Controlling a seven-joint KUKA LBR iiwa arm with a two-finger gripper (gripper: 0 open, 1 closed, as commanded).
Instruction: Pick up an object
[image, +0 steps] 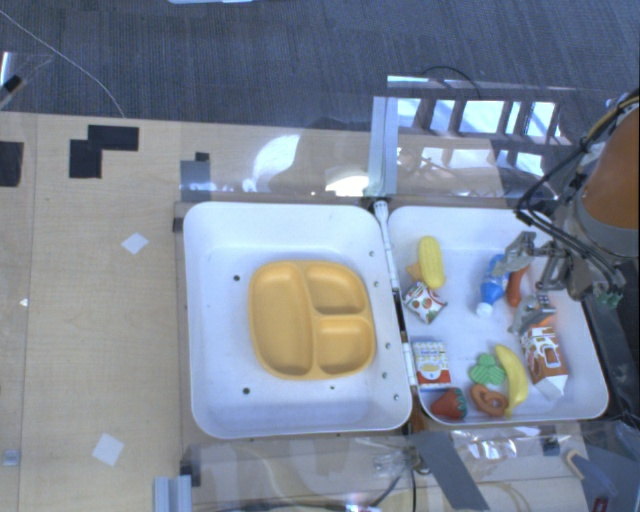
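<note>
Pale wood is what I am seeing across the surface (90, 330), with the left bin (215, 400) sitting on it and carrying a yellow divided plate (311, 318) near its middle. Moving right, the right bin (455, 225) is holding the toys: a corn cob (431, 262) is lying toward the back, a small carton (424, 302) is tilting just in front of it, and a second carton (431, 362) is resting nearer the front wall beside a strawberry (450, 404). Further right I am looking at a green leafy piece (489, 369), a red slice (490, 400) and a banana (514, 374) bunched together, with a blue bottle (493, 283) standing behind them. The hand (528, 285) is hanging over the bin's right half, its fingers (519, 250) spreading apart and gripping nothing; an orange carrot (514, 288) is lying just by them, and a juice box (545, 358) is lying below.
</note>
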